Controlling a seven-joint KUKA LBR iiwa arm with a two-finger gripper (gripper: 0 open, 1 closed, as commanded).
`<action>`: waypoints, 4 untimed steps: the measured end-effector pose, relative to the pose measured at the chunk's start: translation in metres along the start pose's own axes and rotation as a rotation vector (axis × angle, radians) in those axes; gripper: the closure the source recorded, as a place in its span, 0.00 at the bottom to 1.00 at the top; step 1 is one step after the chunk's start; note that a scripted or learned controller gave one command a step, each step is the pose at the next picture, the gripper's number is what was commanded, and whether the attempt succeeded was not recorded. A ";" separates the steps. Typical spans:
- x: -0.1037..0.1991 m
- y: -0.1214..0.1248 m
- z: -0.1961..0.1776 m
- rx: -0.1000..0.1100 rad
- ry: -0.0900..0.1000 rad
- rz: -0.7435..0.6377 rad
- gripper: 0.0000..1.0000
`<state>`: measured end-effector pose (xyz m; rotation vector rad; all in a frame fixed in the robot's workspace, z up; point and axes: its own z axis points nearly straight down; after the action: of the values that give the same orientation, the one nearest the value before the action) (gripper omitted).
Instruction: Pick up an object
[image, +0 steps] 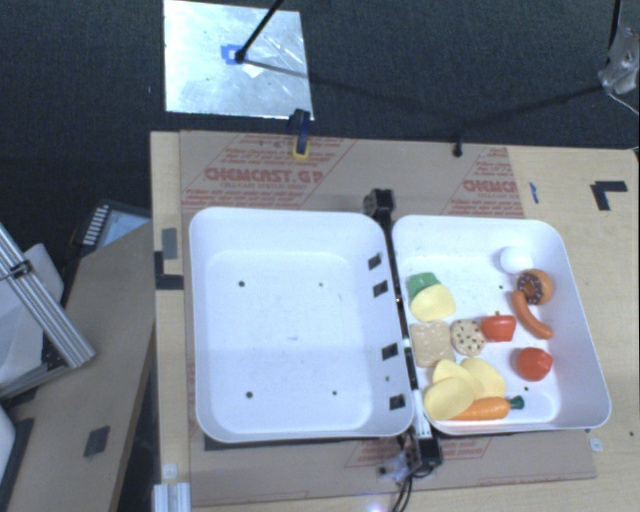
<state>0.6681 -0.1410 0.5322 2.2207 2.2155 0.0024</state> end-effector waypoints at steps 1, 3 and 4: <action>-0.069 0.000 0.015 0.001 -0.001 0.001 1.00; -0.054 -0.006 -0.007 -0.016 -0.004 -0.008 1.00; -0.016 -0.001 0.176 0.016 0.006 -0.009 1.00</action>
<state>0.6681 -0.1573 0.3566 2.2221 2.2361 -0.0078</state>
